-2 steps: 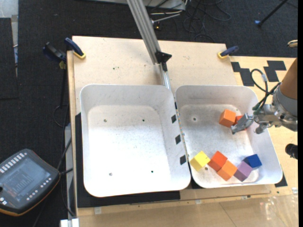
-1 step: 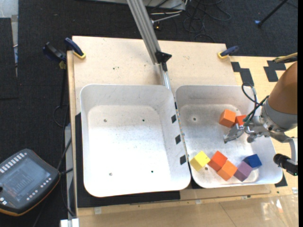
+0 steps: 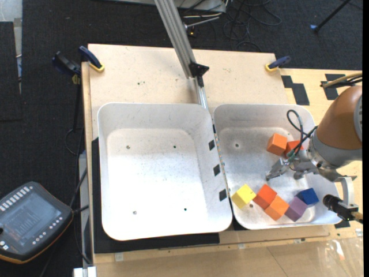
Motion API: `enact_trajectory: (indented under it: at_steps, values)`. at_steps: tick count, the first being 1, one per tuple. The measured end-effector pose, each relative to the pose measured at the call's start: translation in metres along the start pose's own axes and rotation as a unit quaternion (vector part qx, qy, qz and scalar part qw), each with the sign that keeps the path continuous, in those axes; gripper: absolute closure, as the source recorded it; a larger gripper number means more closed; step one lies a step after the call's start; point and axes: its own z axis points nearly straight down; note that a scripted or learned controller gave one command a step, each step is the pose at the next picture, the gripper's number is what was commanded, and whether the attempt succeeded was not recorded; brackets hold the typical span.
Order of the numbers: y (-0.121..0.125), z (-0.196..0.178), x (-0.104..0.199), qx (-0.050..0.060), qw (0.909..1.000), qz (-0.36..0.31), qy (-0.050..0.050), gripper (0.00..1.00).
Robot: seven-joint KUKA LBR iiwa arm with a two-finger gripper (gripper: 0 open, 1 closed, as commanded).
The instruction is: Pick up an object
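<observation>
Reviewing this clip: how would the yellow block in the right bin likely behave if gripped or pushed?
The yellow block looks like a small rigid cube, so probably light and stiff. Its flat faces suggest sliding rather than rolling. It sits against the bin wall, so a push may jam it there.

A pale, speckled bench (image 3: 150,77) is seen from above, set against dark flooring. Two shallow white bins are borne on it side by side, their inner rims touching. The left bin (image 3: 112,120) lies toward the bench's near left; the right bin (image 3: 248,117) lies toward its near right. Two clamps with yellow tips are fixed at the far corners, the left clamp (image 3: 89,59) and the right clamp (image 3: 277,64). A metal pole (image 3: 176,30) is seen running at a slant over the far edge, down to where the bins meet.
</observation>
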Motion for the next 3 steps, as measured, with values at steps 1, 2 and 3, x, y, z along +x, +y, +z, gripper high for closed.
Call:
enact_trajectory:
  at_steps: [1, 2, 3]
  values:
    - [0.001, -0.012, 0.0, -0.002, 1.0, 0.0, 0.0, 1.0]
    - [0.009, -0.058, 0.003, -0.003, 1.0, -0.002, -0.001, 1.0]
    - [0.009, -0.122, 0.002, -0.004, 1.0, -0.002, -0.001, 1.0]
